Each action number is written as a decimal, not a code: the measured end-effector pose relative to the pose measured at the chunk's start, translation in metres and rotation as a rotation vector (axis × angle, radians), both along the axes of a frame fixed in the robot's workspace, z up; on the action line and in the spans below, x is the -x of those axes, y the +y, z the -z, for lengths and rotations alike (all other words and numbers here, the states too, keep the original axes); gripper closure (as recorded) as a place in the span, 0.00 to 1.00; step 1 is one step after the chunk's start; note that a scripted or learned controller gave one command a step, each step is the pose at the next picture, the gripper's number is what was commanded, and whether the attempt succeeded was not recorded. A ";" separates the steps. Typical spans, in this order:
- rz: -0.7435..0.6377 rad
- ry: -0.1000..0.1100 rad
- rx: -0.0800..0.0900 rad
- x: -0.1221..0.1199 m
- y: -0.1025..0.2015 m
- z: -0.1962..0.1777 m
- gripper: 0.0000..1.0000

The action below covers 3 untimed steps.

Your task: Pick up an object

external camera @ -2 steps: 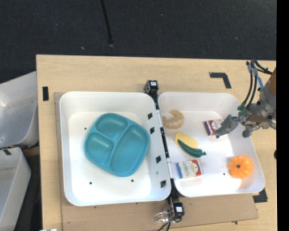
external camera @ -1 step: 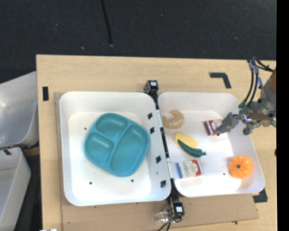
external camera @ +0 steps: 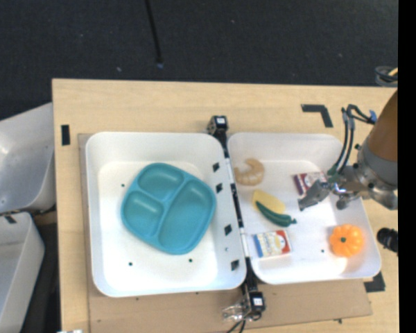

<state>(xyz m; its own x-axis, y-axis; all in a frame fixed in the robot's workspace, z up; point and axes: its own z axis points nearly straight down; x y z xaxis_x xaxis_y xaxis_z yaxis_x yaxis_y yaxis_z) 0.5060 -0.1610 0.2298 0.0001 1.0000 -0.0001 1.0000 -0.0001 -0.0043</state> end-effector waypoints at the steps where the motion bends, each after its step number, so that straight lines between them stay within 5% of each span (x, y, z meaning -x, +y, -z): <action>1: 0.000 0.000 0.000 -0.002 -0.004 0.062 0.00; 2: 0.002 -0.001 0.000 -0.003 -0.002 0.105 0.00; 3: 0.009 -0.007 0.002 -0.005 -0.004 0.092 1.00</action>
<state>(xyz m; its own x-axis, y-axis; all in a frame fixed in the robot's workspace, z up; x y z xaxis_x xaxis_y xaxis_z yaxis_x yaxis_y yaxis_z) 0.5107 -0.1648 0.1379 0.0088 1.0000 -0.0016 1.0000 -0.0088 0.0030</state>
